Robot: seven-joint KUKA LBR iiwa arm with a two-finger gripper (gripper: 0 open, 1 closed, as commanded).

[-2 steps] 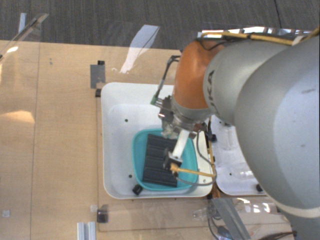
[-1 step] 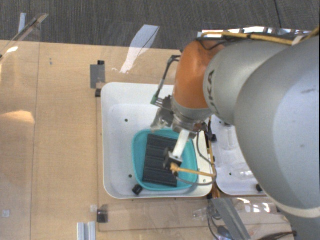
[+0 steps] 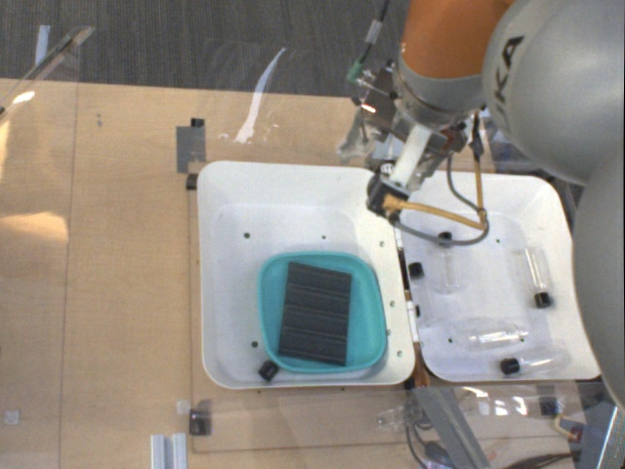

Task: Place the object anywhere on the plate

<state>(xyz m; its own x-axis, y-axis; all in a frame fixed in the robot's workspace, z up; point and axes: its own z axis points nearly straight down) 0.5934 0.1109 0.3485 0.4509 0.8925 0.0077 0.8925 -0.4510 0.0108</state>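
At the front of the left-hand white bin (image 3: 220, 262), a small black bit (image 3: 267, 369), right by the rim of the blue-green plate (image 3: 371, 306). On the plate, lying flat, a dark grey block with ridges (image 3: 315, 313). In the right-hand bin (image 3: 557, 213), a see-through tube with a black cap (image 3: 533, 267), well apart from the plate. Farther back, just past the far edge of the bins, the gripper (image 3: 369, 115) under the grey and orange arm (image 3: 444, 18). Cannot tell whether spread or pressed together.
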